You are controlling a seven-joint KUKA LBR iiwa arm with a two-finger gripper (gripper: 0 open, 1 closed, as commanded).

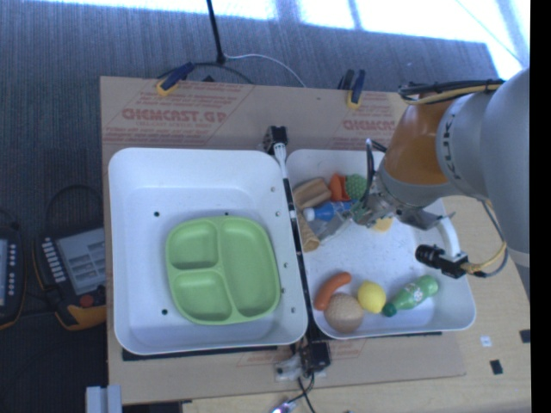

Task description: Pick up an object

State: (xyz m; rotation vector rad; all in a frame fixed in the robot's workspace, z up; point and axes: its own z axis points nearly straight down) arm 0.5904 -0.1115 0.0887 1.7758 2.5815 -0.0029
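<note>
My gripper [368, 210] is down in the right bin [448, 321], near its back middle, under the orange-banded wrist. It hangs right beside a green toy [355, 184], an orange piece [338, 188] and a blue-and-clear item [325, 214]. A small yellow thing [382, 224] peeks out just under the gripper. A tan block [310, 192] and a brown cone-like piece [308, 236] lie at the bin's left wall. Along the front lie an orange carrot-like toy [332, 288], a brown potato [343, 312], a lemon [371, 297] and a green bottle [412, 294].
The left bin [138, 188] holds a green divided plate [224, 269]. A black fitting with cable [441, 260] sticks out from the arm over the right bin's right side. Clamps sit on the board's back edge.
</note>
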